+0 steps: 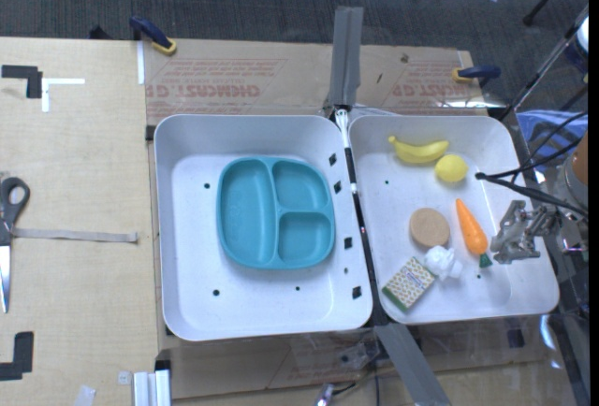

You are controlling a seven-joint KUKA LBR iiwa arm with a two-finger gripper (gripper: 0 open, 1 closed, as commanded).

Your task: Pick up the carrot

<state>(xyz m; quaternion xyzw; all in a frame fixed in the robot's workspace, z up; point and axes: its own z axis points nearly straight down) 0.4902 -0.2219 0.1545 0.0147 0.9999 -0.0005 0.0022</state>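
Nearest to us, a small green patterned packet (409, 283) lies at the front of the right bin (533, 301); we cannot read its print. On the cardboard (225, 79) behind the bins we see red mirrored letters, not readable for us. From the right the gripper (516, 236) reaches low over the right bin, just beside the carrot (470, 225); whether it is apart or together we cannot tell. We find the carrot between a round tan disc (430, 227) and the gripper, its green end near the front. White floor stays free in front of the gripper, toward the bin's front edge.
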